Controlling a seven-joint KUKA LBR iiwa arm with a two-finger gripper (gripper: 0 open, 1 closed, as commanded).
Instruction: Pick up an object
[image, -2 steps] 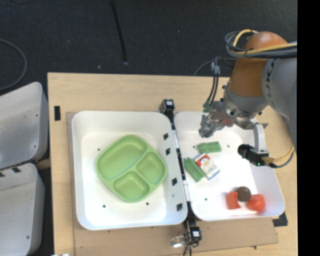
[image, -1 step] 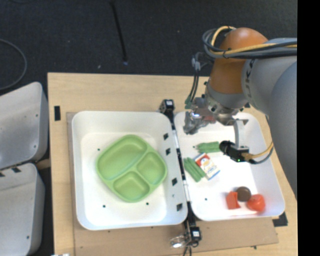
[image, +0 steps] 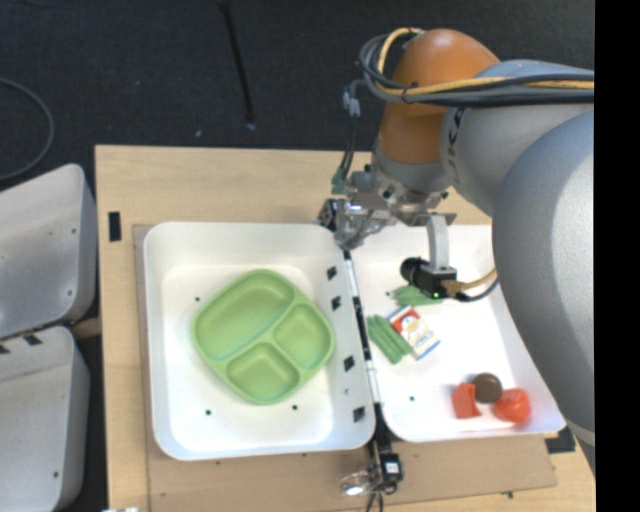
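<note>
My gripper hangs over the far end of the divider between the two bins, below the orange wrist band. Nothing is visibly held in it. In the right bin lie a green block, a small white, red and blue box touching it, and a small green piece farther back. Near that bin's front right corner sit an orange block, a brown ball and a red piece, close together. A green divided plate lies in the left bin.
The grey arm covers the right bin's far right side. A black part with a cable hangs off the wrist above the small green piece. White chairs stand left of the wooden bench.
</note>
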